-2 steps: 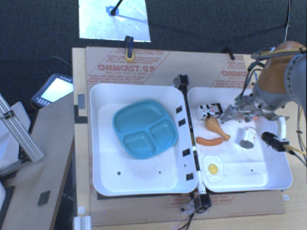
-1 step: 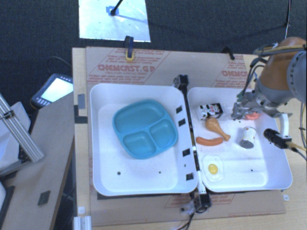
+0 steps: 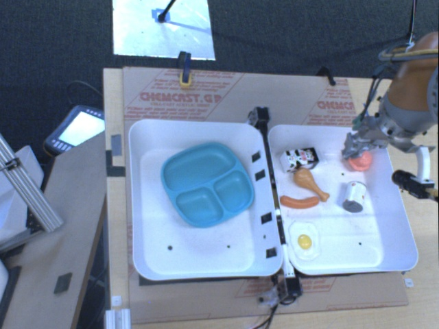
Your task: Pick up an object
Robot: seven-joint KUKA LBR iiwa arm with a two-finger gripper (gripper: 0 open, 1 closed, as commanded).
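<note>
At about two o'clock in the right bin, the tool hangs low over a small pink-red toy, perhaps a piece of play food, which lies by the bin's far right corner. The tool's grey body covers the top of that toy, so I cannot tell whether it is apart, together or clamped on anything. The grey arm with its orange band enters from three o'clock, above the bin's right rim.

Other play-food pieces lie spread across the same bin. A black-and-white cow-patterned carton lies on its side at eleven o'clock in the bin, near the divider. Just below it, toward the bin's centre, lies a tan chicken drumstick, and touching or nearly touching its lower end is an orange sausage, laid roughly crosswise. A small grey can lies tipped on its side at about three o'clock from the sausage, apart from it and below the pink-red toy. A fried egg with a yellow yolk sits at seven o'clock in the bin, near the front left corner.

The left bin holds a blue divided plate with three compartments, set near its centre and turned at a slant. Both bins rest on a cardboard-covered worktop.
</note>
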